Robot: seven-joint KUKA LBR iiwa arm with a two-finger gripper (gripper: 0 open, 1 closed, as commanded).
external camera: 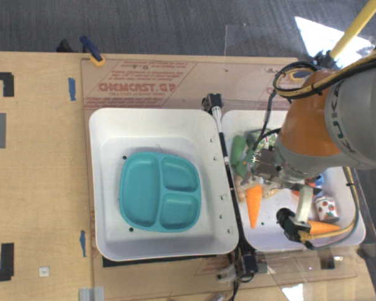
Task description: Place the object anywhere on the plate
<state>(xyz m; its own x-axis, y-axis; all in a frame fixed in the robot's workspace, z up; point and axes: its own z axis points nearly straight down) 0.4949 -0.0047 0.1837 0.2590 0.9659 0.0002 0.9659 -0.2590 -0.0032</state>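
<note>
object: an orange, cone-shaped plastic toy carrot (254, 204), smooth and matt, lying in the right white bin (357, 221) near its left wall.
long axis: it runs near to far; the thick end is far, under the wrist, and the narrow tip points to the near side.
plate: a teal plastic plate with three compartments (160, 192) lies flat in the middle of the left white bin (106, 168), one long compartment on its left and two smaller ones on its right.
open room: bare white floor rings the plate on all sides; the two bins' rims touch between plate and carrot.
crowding: a green toy (239, 150) lies far of the carrot, a second orange carrot (323, 228) and a small white spotted block (326, 208) lie to its right.
arm: the grey arm with the orange band (307, 127) hangs over the right bin.
gripper: the gripper (263, 168) sits just above the carrot's thick end; whether its jaws are wide or closed i cannot tell.
</note>
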